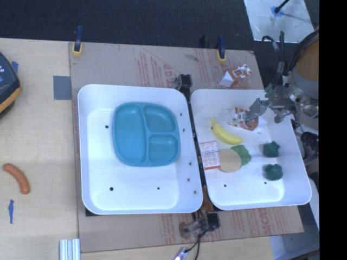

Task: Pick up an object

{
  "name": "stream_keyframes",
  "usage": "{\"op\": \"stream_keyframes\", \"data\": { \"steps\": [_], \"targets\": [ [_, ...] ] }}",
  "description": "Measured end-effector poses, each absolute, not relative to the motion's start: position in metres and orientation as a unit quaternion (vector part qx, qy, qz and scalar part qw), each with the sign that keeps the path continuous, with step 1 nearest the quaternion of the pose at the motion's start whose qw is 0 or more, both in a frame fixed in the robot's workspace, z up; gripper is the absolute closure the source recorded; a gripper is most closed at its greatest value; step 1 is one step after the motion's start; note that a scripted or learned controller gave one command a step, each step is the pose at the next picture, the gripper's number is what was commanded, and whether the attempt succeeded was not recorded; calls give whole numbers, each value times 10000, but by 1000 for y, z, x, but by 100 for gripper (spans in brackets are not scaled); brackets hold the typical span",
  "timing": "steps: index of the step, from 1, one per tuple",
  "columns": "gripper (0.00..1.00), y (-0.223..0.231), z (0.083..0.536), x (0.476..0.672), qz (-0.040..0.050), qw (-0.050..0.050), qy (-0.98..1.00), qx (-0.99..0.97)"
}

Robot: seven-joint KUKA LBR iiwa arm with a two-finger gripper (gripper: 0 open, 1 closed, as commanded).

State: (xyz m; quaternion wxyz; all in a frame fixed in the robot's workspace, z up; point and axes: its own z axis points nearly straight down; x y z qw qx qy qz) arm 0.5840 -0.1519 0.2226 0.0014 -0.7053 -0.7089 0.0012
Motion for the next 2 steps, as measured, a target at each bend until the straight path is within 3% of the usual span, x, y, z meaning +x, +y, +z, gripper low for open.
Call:
{"op": "stream_keyframes", "data": {
  "steps": [1,2],
  "targets": [
    [0,-157,150,614,25,22,-7098,-7044],
    [0,-123,97,613,-9,-19,-7094,-7048]
  ]
}}
